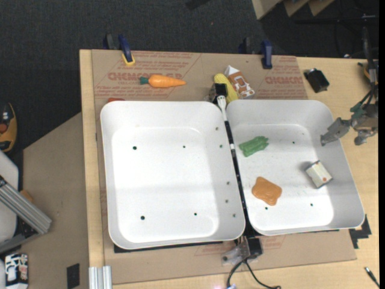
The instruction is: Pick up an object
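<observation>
— Cardboard-covered bench (198,77), two white bins; the right bin (337,221) holds a green piece (253,145), an orange piece (266,191) and a small white block (318,174).

— And the gripper (346,128)?

— At the right bin's far rim, grasping nothing; whether it's spread I can't tell. I worry it clips the rim descending.

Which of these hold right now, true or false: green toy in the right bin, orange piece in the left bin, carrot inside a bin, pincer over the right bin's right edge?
1. The green toy lies in the right bin. True.
2. The orange piece lies in the left bin. False: right bin.
3. The toy carrot lies inside a bin. False: on the board behind the left bin.
4. The pincer is at the right bin's right edge. True.
</observation>
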Robot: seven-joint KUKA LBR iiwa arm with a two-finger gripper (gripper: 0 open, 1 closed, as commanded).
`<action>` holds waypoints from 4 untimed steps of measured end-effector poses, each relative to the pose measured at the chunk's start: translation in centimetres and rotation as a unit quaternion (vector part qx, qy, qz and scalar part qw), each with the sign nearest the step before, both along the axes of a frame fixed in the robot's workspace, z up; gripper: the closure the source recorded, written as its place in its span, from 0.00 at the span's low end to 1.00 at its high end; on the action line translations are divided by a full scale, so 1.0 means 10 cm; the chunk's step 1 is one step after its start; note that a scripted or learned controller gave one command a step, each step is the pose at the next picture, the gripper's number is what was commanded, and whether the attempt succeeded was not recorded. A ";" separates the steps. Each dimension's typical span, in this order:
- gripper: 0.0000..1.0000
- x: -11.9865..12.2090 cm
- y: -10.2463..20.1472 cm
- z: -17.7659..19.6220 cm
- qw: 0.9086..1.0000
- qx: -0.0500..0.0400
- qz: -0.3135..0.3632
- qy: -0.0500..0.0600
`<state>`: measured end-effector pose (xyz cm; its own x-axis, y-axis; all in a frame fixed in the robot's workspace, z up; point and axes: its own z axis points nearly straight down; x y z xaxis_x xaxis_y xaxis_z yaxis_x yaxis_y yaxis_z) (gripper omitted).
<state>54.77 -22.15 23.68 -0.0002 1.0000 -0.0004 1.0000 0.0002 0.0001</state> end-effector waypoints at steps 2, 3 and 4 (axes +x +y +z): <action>1.00 -0.38 -0.02 0.41 1.000 0.000 0.000 0.000; 1.00 -0.64 -0.02 0.58 1.000 0.001 0.000 0.000; 1.00 -0.68 -0.03 1.78 1.000 -0.003 0.001 -0.008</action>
<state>48.02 -22.48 41.47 -0.0018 1.0000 -0.0074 0.9999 0.0019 0.0156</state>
